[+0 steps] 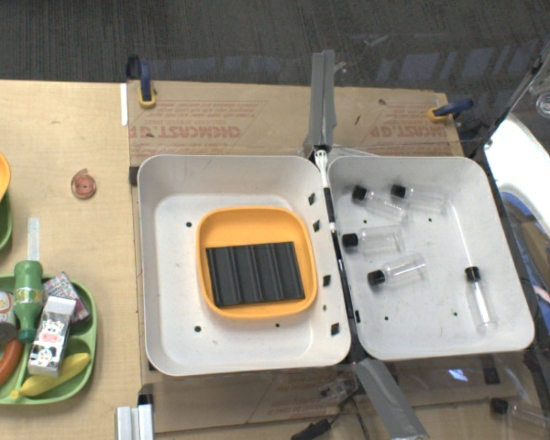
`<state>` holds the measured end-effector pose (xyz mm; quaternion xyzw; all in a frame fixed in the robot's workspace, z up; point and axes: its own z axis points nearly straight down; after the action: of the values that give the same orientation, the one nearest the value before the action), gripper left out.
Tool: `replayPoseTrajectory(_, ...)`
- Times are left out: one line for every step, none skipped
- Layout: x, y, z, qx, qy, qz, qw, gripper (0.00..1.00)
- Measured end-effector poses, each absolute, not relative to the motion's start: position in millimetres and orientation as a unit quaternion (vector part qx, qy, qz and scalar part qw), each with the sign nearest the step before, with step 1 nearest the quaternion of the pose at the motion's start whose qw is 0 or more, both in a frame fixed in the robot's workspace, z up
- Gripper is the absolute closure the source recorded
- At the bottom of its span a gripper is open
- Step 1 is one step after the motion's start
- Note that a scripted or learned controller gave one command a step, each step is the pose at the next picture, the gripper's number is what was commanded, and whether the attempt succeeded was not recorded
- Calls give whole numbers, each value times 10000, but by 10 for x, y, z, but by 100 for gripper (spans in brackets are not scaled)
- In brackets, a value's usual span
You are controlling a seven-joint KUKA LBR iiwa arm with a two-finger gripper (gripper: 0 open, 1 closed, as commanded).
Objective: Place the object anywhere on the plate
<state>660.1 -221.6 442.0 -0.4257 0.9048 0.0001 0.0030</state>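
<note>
An orange plate [257, 273] with a dark ribbed insert sits in the left bin [165, 246]. Five clear black-capped vials [394, 271] lie scattered in the right bin [504, 328]; the tool's state cannot be told.

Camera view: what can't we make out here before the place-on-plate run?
- Clear vials in the right bin: see-through against white, so their outlines and any contents are unreadable.
- Yellow plate in the left bin: a dark ribbed block hides its middle.
- Green tray: cut off by the left edge; labels too small to read.
</note>
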Motion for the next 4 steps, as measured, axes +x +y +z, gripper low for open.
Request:
replayPoseTrajectory(6599, -2219, 4421, -4256, 9049, 0, 29, 0)
replayPoseTrajectory(6294, -2215, 4004, -5519, 8339, 10, 19, 0)
replayPoseTrajectory(5879, -2215, 3730, -6425, 7663, 13, 15, 0)
replayPoseTrajectory(5489, -2214, 3763, -7685, 6399, 12, 19, 0)
